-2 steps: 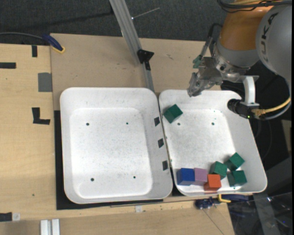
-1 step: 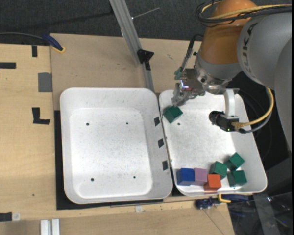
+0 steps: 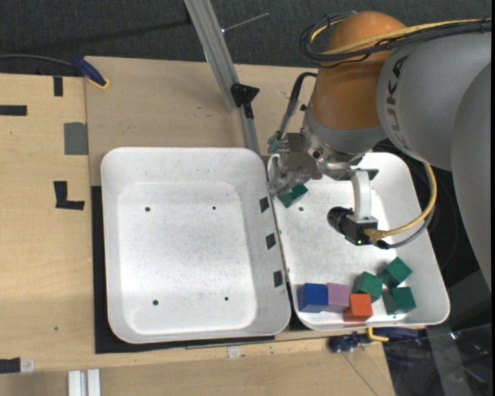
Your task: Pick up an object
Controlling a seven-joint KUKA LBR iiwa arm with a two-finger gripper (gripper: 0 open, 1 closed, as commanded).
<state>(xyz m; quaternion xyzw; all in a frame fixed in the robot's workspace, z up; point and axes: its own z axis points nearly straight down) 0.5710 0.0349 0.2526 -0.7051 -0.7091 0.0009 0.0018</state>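
Pale wooden surface (image 3: 33,246) under everything, and two shallow white bins sit side by side on it. Left bin (image 3: 186,159) shows its bare speckled floor. Right bin (image 3: 425,246) carries the arm's business end: the grey arm (image 3: 441,89) comes in from the right with its orange band (image 3: 351,77) above the wrist, and the gripper (image 3: 290,180) hangs over the far left corner of that bin, right by the wall shared with the left bin. A green block (image 3: 294,195) sits tilted just below the gripper, touching it or very nearly so; whether the fingers are open, closed or pinching that block, I cannot tell from this angle, since the wrist body covers them. Down at the near edge of the right bin there's a cluster: a blue block (image 3: 313,296), a lilac block (image 3: 337,295) beside it, an orange block (image 3: 360,306), and three more green blocks (image 3: 396,271) to their right, packed close. A yellow cable (image 3: 412,221) loops off the wrist over the bin.
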